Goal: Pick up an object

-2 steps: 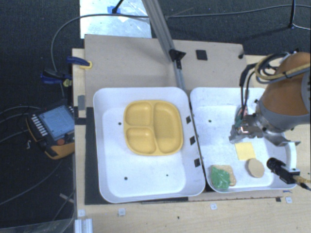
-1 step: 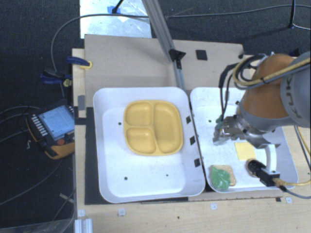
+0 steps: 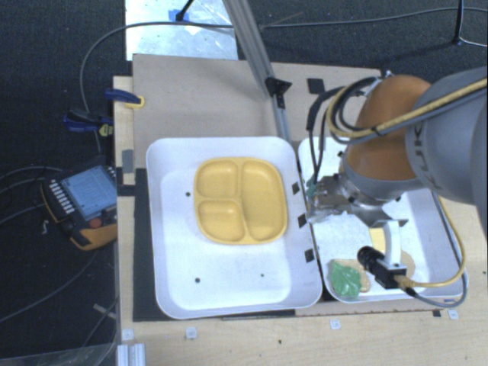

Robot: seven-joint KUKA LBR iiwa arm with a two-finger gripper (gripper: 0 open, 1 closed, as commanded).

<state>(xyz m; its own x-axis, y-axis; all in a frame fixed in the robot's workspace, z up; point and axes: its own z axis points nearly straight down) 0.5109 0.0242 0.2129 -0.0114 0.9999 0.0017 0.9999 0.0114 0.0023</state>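
My arm (image 3: 450, 143) covers most of the right bin (image 3: 424, 227); I cannot tell if my gripper (image 3: 329, 198) is open or closed. A green object (image 3: 347, 280) lies in its near left corner. The surface (image 3: 198, 90) is tan board on dark floor (image 3: 53, 52).

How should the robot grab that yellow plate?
By its raised rim, coming straight down from above. The yellow plate lies flat and wide in the left bin, so probably only the thin rim, or the ridges between its three sections, stick up enough to pinch.
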